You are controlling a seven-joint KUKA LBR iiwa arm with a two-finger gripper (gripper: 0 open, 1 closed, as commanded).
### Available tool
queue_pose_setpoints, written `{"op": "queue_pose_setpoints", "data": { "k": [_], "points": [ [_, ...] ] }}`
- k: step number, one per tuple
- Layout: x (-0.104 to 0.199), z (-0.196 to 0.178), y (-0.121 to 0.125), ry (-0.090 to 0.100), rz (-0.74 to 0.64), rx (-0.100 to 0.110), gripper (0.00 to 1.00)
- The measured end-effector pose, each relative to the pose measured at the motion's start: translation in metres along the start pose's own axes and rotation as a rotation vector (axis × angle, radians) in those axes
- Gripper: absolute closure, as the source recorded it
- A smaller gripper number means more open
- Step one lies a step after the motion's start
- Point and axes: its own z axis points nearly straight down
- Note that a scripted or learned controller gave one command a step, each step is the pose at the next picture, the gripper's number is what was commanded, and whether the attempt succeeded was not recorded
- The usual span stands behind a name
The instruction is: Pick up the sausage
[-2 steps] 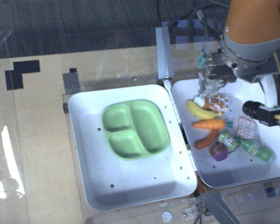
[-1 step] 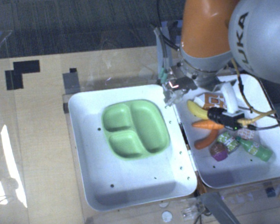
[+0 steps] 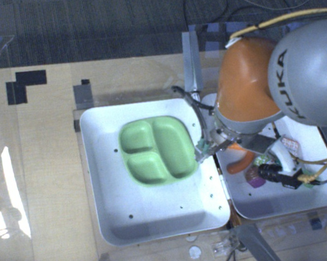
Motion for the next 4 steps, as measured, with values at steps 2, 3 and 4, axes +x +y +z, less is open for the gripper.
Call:
{"op": "queue_pose_setpoints", "data": {
  "k": [2, 3, 4],
  "points": [
    [-0.120, -0.016, -0.035, -0.004, -0.200, -0.003, 1.00],
    [-0.031, -0.013, -0.027, -0.002, -0.121, -0.003, 1.00],
    [-0.011, -0.061, 0.039, -0.002, -0.289, -0.004, 1.00]
  ]
}}
